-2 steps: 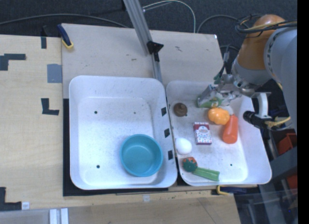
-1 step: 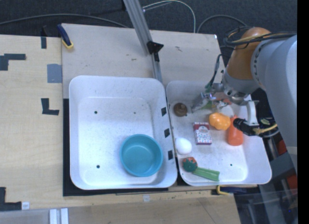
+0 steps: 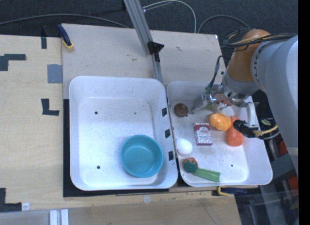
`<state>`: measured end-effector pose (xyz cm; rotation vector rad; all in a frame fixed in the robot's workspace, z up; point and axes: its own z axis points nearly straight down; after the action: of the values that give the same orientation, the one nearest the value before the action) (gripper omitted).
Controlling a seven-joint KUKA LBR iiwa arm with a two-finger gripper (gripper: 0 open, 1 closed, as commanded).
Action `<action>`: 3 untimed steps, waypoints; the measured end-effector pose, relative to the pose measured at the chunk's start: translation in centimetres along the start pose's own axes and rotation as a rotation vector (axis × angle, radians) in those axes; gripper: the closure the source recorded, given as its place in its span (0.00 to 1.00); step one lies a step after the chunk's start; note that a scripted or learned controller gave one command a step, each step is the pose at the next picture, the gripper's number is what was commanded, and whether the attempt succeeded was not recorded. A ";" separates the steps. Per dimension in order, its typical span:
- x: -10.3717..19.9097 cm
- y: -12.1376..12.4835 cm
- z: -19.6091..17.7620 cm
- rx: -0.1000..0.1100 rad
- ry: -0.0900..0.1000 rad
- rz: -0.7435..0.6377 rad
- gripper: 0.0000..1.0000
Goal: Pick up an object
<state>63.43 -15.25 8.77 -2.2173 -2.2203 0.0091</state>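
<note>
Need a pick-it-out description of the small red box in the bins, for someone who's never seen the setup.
Look at the right-hand white bin. Near its middle lies the small red box, flat, with a white egg to its lower left and an orange fruit to its upper right. It is the one rectangular, printed item among rounded ones.

Arm (image 3: pixel 264 69) bent low from right
</note>
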 end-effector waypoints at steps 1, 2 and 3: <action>0.1 0.0 -1.0 0.001 0.000 -0.002 1.00; 0.0 0.1 -5.2 -0.010 0.001 0.000 1.00; -0.6 1.0 -10.3 -0.011 0.000 0.000 1.00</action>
<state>64.48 -15.81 19.04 -2.2230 -2.2259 -0.0036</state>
